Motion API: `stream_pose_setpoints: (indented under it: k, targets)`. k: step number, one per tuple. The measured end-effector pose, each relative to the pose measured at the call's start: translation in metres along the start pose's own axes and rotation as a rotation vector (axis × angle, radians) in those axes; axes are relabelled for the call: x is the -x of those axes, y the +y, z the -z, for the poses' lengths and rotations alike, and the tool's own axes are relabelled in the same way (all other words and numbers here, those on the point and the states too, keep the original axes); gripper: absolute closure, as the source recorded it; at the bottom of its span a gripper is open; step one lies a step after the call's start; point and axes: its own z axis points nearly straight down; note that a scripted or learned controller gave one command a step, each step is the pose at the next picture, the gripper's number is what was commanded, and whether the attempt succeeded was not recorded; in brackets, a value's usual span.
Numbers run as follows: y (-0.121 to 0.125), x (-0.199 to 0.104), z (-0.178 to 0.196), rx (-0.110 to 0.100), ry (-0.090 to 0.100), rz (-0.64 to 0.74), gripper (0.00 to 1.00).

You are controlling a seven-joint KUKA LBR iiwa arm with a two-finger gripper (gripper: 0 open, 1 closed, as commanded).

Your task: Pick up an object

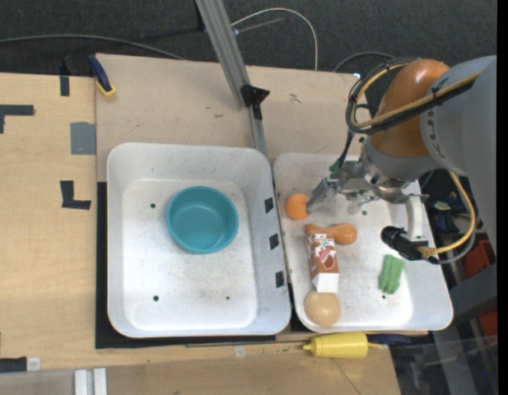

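Your gripper hangs low in the right bin with nothing between its parted fingers, and the nearest thing, the orange ball, lies just beside their tips on the side toward the left bin.

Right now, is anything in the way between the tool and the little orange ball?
Nothing visible is. The tool sits just right of the orange ball, with bare white bin floor between them. The carton lies lower down, off that path.
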Motion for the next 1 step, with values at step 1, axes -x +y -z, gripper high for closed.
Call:
stream_pose_setpoints:
  k: [1]
  targets:
    - [0.0073, -0.0045, -0.0500, 0.000, 0.001, 0.002, 0.00]
